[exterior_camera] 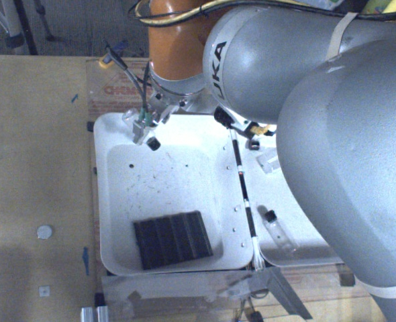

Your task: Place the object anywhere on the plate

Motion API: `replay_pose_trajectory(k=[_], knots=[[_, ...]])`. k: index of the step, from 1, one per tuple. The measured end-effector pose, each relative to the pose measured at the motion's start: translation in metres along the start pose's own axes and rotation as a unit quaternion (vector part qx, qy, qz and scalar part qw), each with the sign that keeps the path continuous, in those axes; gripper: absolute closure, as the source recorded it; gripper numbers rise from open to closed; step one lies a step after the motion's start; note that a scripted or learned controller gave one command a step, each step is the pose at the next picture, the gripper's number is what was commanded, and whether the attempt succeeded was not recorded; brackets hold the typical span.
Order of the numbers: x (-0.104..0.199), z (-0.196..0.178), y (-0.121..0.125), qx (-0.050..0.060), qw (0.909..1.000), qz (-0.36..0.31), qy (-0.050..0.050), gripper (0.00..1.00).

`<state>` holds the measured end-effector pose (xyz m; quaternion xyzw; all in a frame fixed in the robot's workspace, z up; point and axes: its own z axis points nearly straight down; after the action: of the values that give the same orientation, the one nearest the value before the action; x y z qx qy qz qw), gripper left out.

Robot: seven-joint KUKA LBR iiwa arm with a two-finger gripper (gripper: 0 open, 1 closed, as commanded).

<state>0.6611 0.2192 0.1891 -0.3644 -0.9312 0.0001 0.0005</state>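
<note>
Bright overhead light glares off the left white bin (117,173) just below the tool (144,127); the near grey arm (332,146) looks soft, slightly blurred.

Most of right bin (285,247) behind arm (332,113); gripper (144,129) fingers too small/blurred (state unclear).

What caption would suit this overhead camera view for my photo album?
Grey KUKA arm's gripper hangs over the far corner of the left shallow white bin, where a dark ribbed rectangular slab lies.
</note>
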Motion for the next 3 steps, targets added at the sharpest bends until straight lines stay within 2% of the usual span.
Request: replay_pose_trajectory(k=[1,2,3], knots=[[-0.005,0.038,-0.005,-0.001,0.978,-0.209,0.0,1.0],[0.003,0.099,0.004,-0.004,0.9594,-0.282,-0.004,1.0],[0.017,-0.009,-0.006,-0.003,0.8715,-0.49,-0.003,1.0]])
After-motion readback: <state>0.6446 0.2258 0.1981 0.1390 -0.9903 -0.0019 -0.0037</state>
